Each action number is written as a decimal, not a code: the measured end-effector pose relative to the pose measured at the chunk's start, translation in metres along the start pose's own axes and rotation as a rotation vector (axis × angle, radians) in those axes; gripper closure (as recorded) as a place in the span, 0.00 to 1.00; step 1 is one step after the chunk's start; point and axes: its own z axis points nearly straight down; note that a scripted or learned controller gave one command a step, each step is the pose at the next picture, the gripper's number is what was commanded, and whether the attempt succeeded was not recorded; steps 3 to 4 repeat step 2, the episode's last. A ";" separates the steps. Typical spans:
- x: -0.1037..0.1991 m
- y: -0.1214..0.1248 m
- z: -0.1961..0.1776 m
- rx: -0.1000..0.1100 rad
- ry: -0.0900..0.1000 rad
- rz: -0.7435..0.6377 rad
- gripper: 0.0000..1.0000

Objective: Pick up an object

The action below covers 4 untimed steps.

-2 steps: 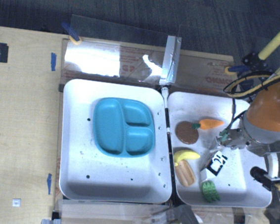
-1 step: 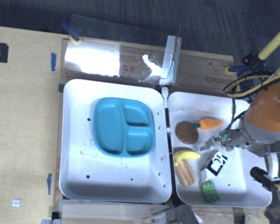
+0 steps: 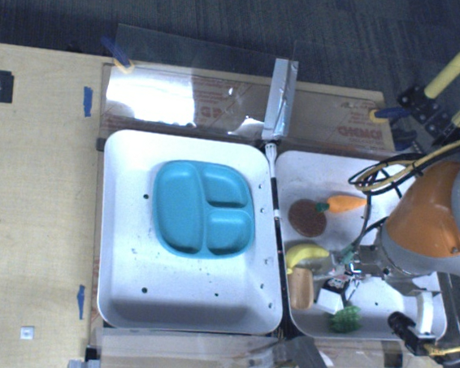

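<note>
Over right bin (image 3: pixel 394 178), arm (image 3: pixel 426 220) lowered

arm (image 3: pixel 431 216) in from right | wrist bent down | gripper (image 3: pixel 341 272) low

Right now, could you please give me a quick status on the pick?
Gripper low in right bin, among the food. Banana, bread, broccoli close around it. Nothing lifted.

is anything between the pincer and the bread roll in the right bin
Nothing visible does. The pincer hangs just right of the bread roll, with bare bin floor between them; the banana lies just above, off that line.
</note>
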 end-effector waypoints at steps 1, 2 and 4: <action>-0.001 0.004 -0.013 -0.011 -0.002 0.002 1.00; 0.093 0.048 -0.099 0.004 0.006 0.079 1.00; 0.093 0.048 -0.099 0.004 0.006 0.079 1.00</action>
